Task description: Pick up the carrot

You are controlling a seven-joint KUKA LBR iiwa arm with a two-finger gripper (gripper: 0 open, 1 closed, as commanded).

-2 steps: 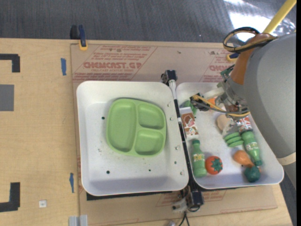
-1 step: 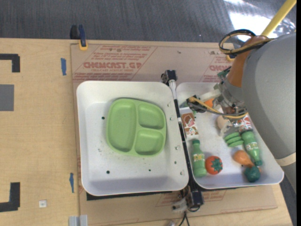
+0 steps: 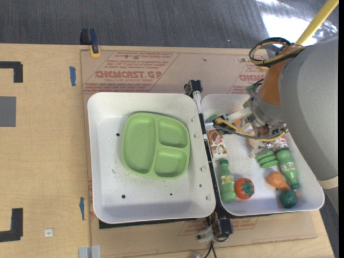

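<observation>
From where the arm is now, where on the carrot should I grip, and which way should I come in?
Grip the carrot across its orange body, coming straight down from above. It lies flat on the right bin floor, so the top is open. A green bottle crowds its right side and a dark green vegetable sits just below, so close across the freer direction, likely upper-left to lower-right.
</observation>
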